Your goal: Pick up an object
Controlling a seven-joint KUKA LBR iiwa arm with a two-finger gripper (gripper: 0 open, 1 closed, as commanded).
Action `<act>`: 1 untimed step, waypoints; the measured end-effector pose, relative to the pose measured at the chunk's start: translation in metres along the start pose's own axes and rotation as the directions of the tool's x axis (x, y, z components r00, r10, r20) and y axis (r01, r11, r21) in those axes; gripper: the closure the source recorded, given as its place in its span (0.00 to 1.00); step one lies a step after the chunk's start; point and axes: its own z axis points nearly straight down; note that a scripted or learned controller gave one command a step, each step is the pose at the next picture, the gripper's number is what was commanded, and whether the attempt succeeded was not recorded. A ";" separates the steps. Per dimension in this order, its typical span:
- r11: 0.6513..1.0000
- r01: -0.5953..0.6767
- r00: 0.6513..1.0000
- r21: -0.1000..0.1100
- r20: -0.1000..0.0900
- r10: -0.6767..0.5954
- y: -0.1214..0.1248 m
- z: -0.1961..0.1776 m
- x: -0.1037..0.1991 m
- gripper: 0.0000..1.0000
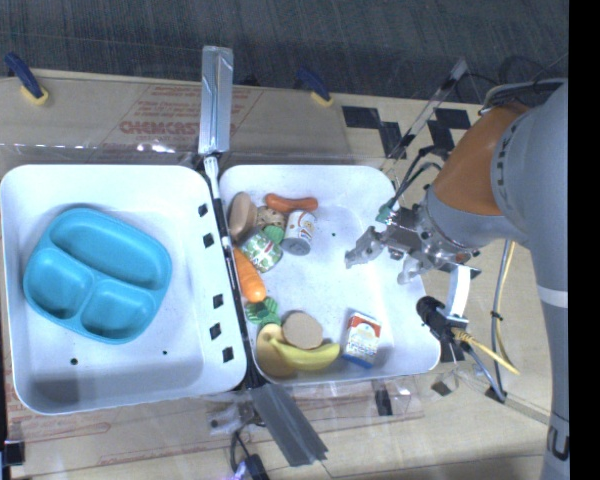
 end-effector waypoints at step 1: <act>1.000 0.000 1.000 -0.001 0.000 0.000 0.000 0.000 0.000 0.00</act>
